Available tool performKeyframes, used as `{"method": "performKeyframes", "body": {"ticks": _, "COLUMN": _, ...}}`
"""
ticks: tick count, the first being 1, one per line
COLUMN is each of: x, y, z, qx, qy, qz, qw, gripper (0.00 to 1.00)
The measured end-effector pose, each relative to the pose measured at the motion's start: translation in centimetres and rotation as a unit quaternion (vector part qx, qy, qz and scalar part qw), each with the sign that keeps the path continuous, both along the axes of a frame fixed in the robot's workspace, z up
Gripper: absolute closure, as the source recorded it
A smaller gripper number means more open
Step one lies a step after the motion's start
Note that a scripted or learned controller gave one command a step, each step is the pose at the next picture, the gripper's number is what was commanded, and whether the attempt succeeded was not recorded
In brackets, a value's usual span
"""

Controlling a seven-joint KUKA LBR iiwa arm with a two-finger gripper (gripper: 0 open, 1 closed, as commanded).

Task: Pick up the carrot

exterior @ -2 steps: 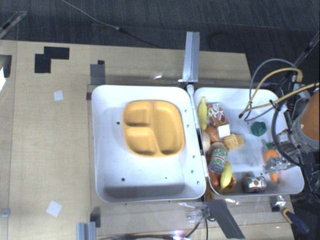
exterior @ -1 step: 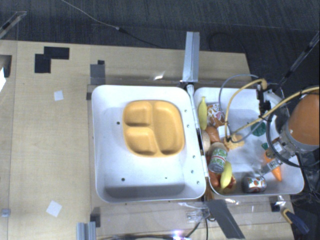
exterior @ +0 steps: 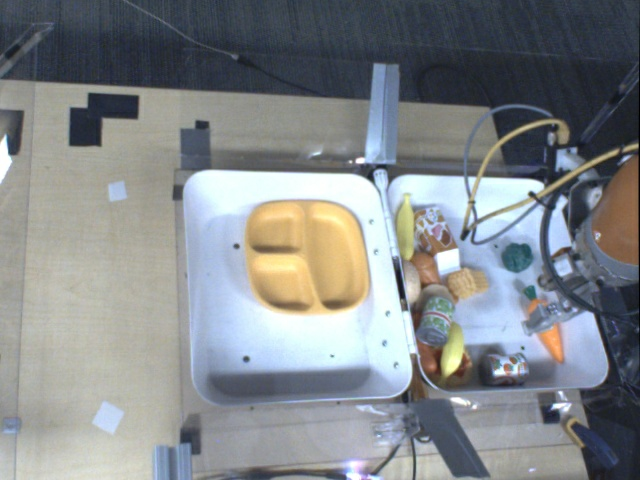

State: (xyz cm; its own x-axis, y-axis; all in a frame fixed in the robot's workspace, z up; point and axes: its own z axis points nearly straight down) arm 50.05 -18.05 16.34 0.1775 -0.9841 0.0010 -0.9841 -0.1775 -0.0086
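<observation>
The carrot (exterior: pixel 552 344) lies in the right bin (exterior: pixel 500 193) near its right wall, orange tip pointing toward the front and small green top (exterior: pixel 530 292) toward the back. My gripper (exterior: pixel 546 313) hangs right over the carrot's upper half and covers it; the grey arm with its orange band (exterior: pixel 612 220) comes in from the right. Whether the carrot is gripped is hidden by the gripper body.
A green toy (exterior: pixel 516 257), a cracker (exterior: pixel 467 283), a lying can (exterior: pixel 503 368), an upright tin (exterior: pixel 436 318), two bananas (exterior: pixel 404 226) and a snack packet (exterior: pixel 432 228) share the right bin. A yellow divided plate (exterior: pixel 305 255) sits in the left bin (exterior: pixel 215 298). Cables (exterior: pixel 500 158) loop above the right bin.
</observation>
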Motion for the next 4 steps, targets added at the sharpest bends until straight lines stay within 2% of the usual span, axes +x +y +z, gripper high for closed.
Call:
{"method": "performKeyframes", "body": {"ticks": 1, "x": 0.3, "y": 0.1, "z": 1.1, "qx": 0.0008, "qy": -0.004, "qz": -0.001, "qw": 1.0000, "gripper": 1.00}}
{"method": "performKeyframes", "body": {"ticks": 2, "x": -1.2, "y": 2.5, "z": 3.9, "qx": -0.0001, "qy": 0.000, "qz": 0.073, "qw": 0.9973, "gripper": 1.00}}
{"method": "performKeyframes", "body": {"ticks": 3, "x": -1.1, "y": 3.9, "z": 4.1, "qx": -0.0011, "qy": 0.000, "qz": 0.192, "qw": 0.9813, "gripper": 1.00}}
{"method": "performKeyframes", "body": {"ticks": 4, "x": -1.2, "y": 5.2, "z": 2.6, "qx": -0.0014, "qy": 0.001, "qz": 0.284, "qw": 0.9589, "gripper": 1.00}}
